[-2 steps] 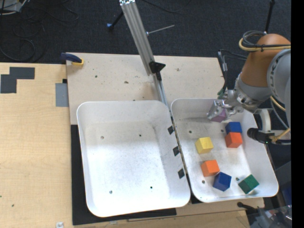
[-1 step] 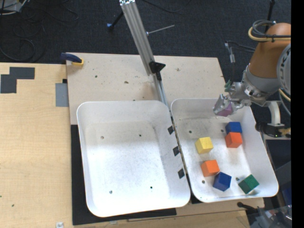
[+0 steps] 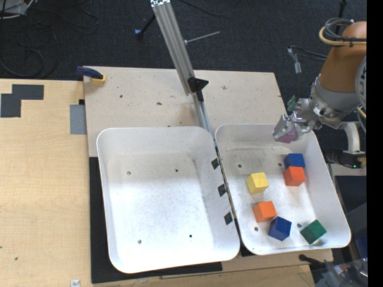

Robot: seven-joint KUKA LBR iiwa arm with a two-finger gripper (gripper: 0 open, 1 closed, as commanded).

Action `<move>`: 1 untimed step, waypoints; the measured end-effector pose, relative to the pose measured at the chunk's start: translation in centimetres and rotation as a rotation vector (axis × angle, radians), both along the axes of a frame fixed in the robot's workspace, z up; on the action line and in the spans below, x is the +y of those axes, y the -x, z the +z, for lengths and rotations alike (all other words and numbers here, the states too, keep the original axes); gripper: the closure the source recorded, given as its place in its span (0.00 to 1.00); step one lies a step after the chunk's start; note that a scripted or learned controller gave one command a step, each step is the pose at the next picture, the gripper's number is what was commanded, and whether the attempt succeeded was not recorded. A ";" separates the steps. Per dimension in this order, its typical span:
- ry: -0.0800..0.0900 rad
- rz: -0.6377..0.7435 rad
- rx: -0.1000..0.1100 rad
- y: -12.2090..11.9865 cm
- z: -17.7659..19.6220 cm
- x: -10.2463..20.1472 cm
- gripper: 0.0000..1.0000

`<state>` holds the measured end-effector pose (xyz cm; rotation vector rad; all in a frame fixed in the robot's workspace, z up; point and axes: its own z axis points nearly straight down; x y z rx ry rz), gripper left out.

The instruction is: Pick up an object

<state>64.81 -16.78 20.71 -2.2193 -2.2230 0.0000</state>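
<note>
Looking for labels, you find no readable writing on any block or bin; the nearest thing to a marking is the black-and-white checker tag [image 3: 160,0] at the top of the slanted aluminium rail [image 3: 178,49] that runs down toward the seam between the bins. Your gripper [image 3: 287,130] hangs over the far rim of the right bin [image 3: 335,220], and a purple block [image 3: 288,135] sits at its fingertips, apparently pinched between them, though the view is too small to be sure of the contact. In that bin lie a blue block [image 3: 294,159] touching a red-orange block [image 3: 294,176] just below it, a yellow block [image 3: 257,182] near the middle, an orange block [image 3: 264,210], a dark blue block [image 3: 279,228] just beside it, and a green block [image 3: 313,231] by the near corner. The left bin [image 3: 119,160] shows only dark specks. A blue-and-yellow clamp [image 3: 91,73] rests at the far left corner of the board, well apart from everything.
</note>
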 end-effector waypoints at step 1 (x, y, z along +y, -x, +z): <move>-0.003 0.002 0.004 1.4 0.6 5.2 1.00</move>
